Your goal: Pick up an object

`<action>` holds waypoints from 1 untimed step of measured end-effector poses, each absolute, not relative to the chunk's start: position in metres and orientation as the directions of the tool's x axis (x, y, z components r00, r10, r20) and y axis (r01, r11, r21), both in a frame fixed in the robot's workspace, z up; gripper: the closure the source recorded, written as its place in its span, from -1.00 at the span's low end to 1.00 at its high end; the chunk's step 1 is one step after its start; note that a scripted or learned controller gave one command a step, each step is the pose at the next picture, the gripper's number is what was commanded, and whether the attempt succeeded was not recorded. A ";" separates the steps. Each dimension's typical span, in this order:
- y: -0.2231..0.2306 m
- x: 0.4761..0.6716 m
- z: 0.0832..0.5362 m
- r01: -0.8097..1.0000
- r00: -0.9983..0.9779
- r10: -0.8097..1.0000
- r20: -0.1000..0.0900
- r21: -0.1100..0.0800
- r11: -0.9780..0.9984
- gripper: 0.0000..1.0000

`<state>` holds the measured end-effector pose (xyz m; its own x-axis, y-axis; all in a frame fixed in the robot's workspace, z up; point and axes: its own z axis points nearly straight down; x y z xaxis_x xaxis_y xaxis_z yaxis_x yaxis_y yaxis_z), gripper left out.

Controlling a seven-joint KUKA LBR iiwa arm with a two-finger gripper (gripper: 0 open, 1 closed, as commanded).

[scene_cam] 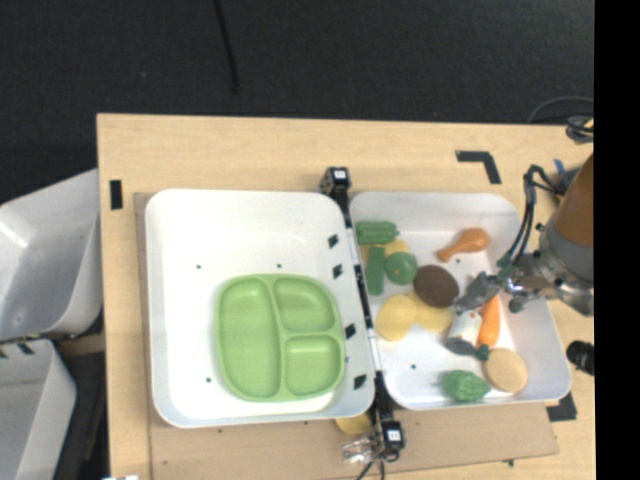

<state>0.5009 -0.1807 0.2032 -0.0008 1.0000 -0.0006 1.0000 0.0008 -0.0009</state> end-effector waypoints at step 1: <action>-0.155 0.532 0.097 1.000 -0.004 1.000 0.001 -0.002 0.004 -1.00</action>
